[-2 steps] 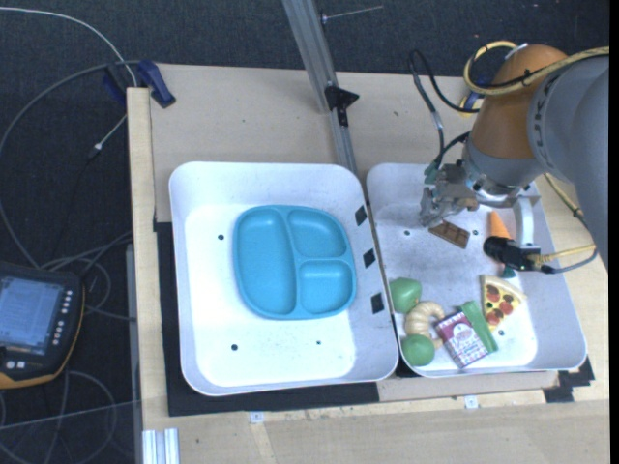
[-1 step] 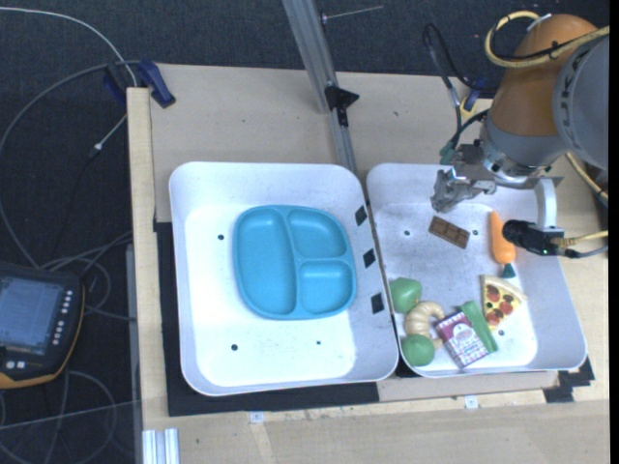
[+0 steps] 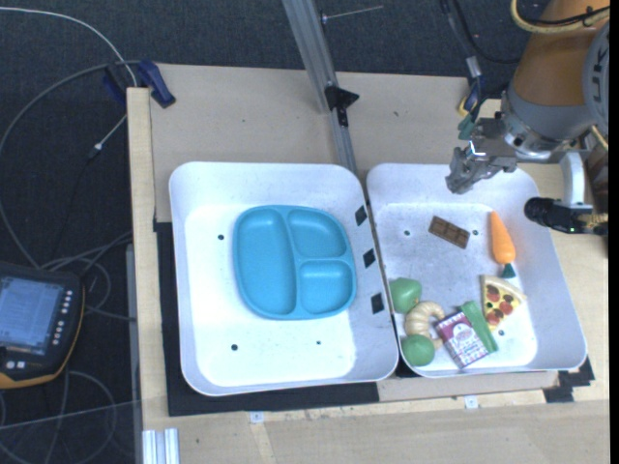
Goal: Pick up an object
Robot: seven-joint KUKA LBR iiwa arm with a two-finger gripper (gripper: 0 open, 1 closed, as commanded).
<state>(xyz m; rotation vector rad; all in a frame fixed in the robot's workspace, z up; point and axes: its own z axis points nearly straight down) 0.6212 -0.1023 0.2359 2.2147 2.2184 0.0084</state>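
My gripper [image 3: 468, 175] hangs over the far edge of the right bin [image 3: 542, 356], up and right of a brown chocolate bar [image 3: 449, 231]. An orange carrot [image 3: 500, 238] lies to the gripper's lower right. Along the bin's near side lie a pizza slice [image 3: 501, 301], a green pear [image 3: 405, 292], a beige croissant [image 3: 423, 317], a green round fruit [image 3: 418, 350], and a red box [image 3: 463, 338] beside a green stick [image 3: 480, 325]. Nothing shows between the gripper's fingers.
The left bin [image 3: 208, 356] holds a blue divided plate [image 3: 293, 261]. A metal pole [image 3: 311, 37] slants down to the seam between the bins. Cables and a tablet [image 3: 34, 322] lie on the floor at left.
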